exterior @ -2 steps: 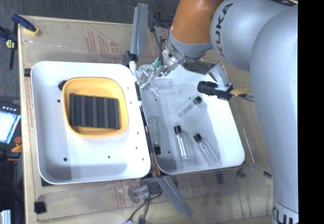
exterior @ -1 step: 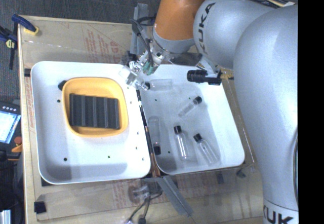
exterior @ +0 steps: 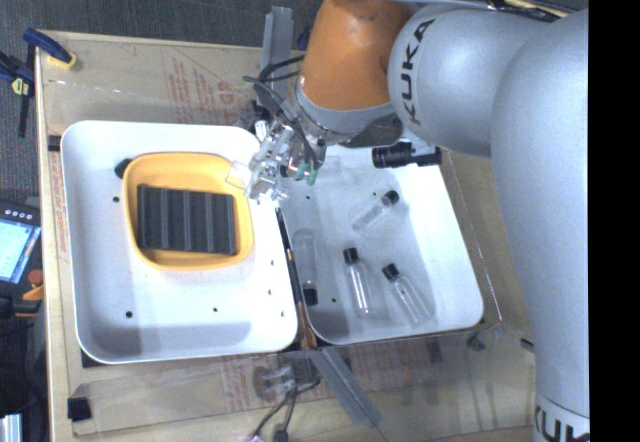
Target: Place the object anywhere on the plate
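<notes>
Start at the near edge of the right bin (exterior: 455, 310), where you will find two clear vials with black caps lying close together (exterior: 355, 282) (exterior: 405, 292). A third vial (exterior: 378, 210) lies farther back in the same bin, and a fourth clear vial (exterior: 303, 265) lies along the bin's left wall.

In the left bin (exterior: 90, 260), locate the orange-rimmed plate (exterior: 185, 167) with its dark ribbed centre. Nothing rests on it yet.

The gripper (exterior: 268, 170) hangs at the plate's right rim, over the seam between the bins. A pale, clear item (exterior: 240, 177) shows at its tip, possibly a vial, but you cannot tell whether the claw is clamped on it or standing apart.

Judge the step in hand as the carry toward the plate. The next move calls for travel left until the tip is over the ribbed centre, then a descent and release.
</notes>
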`<state>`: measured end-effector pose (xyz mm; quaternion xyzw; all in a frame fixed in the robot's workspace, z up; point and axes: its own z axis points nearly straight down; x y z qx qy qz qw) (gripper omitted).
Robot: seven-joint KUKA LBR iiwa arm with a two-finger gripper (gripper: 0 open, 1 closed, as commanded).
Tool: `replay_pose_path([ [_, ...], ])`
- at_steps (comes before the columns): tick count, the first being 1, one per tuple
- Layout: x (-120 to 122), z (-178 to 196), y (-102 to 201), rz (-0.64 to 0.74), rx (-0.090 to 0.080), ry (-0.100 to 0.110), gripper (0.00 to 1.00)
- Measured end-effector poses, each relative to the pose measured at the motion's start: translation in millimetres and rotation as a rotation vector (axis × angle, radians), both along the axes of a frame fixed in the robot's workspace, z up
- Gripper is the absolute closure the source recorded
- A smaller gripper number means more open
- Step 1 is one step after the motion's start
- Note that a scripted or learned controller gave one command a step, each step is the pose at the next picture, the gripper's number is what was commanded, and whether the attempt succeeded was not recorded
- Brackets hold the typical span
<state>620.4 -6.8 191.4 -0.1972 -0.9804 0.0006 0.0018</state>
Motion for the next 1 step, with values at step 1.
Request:
replay_pose_path([
  [1,0.0,0.1,-0.5,-0.001,0.0,0.0,0.0],
])
